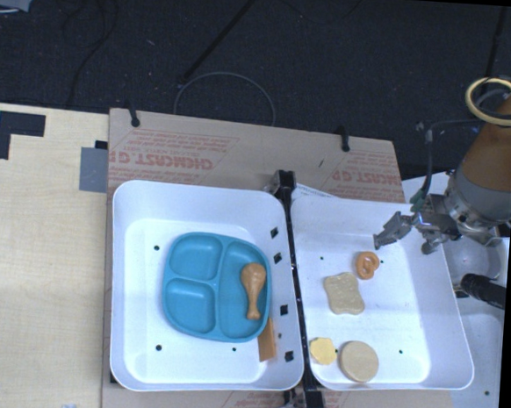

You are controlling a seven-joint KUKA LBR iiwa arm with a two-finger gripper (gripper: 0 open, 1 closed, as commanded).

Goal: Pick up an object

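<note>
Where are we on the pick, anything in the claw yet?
Nothing looks picked. The claw hangs over the right bin, upper right, with nothing visible between its tips. The pretzel, bread slice, small yellow round and tan disc lie on that bin's floor. The drumstick sits on the blue tray. Descent, grasp and lift remain.

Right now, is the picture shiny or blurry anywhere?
In the camera view, both white bins look bright and a bit washed out; the blue plate and drumstick are fairly sharp; the claw and arm look soft; the floor behind is very dark.
</note>
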